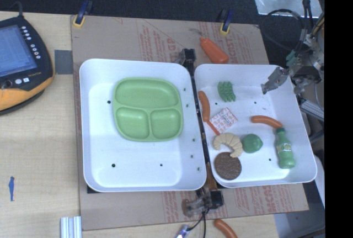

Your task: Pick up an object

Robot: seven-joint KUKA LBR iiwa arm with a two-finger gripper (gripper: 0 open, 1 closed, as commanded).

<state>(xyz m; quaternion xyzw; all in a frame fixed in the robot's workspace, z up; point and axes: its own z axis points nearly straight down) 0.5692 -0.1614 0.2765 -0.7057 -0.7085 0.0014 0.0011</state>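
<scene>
My gripper (272, 80) hangs over the far right corner of the right bin (300, 176), with nothing visibly held. Below it in that bin lie an orange sausage (266, 120), a green bottle (284, 149), a green ball (252, 143), a tan croissant (229, 143) and a brown round cookie (227, 166). Nearer the bin's left wall are a second sausage (204, 105), a red and white packet (223, 119) and a green ridged piece (225, 90). The gripper is apart from all of them.
The left bin (94, 170) holds a green divided plate (148, 108). An orange carrot (213, 50) lies on the cardboard behind the bins, and another sausage (226, 227) lies in front. A teach pendant (19, 63) sits at the far left.
</scene>
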